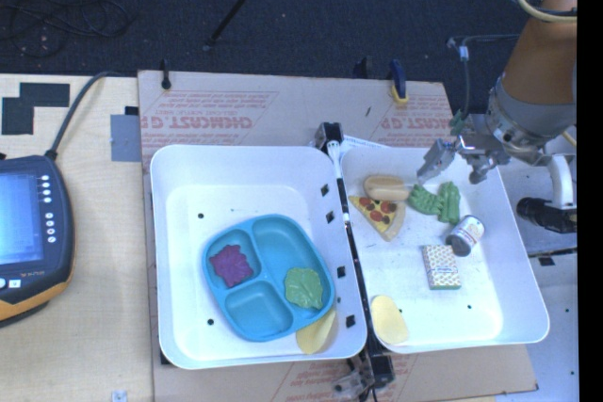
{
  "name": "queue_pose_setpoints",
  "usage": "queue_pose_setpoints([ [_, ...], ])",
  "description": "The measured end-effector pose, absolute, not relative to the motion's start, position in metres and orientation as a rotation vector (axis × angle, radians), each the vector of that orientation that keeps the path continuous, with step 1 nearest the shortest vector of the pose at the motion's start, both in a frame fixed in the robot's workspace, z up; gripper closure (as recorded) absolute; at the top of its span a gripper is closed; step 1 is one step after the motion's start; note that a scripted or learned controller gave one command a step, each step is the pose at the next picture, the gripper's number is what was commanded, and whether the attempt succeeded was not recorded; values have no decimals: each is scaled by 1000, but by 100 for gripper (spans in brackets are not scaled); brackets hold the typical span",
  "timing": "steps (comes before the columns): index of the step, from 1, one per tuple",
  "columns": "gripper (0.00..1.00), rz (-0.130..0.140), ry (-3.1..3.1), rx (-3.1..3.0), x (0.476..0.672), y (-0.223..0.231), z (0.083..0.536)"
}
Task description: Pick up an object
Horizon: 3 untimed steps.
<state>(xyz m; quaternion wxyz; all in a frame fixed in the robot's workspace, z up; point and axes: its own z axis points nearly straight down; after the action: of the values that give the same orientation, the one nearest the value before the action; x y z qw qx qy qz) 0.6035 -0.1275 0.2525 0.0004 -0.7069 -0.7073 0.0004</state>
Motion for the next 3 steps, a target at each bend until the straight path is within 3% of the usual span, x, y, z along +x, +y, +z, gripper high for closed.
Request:
queue_pose_setpoints([
  [1, 0, 6, -2220, -2212, 627, -80, 176],
  [2, 0, -1, -2220, -2218, 645, -86, 86],
  [3, 0, 3, -2221, -2220, 615, -93, 89],
])
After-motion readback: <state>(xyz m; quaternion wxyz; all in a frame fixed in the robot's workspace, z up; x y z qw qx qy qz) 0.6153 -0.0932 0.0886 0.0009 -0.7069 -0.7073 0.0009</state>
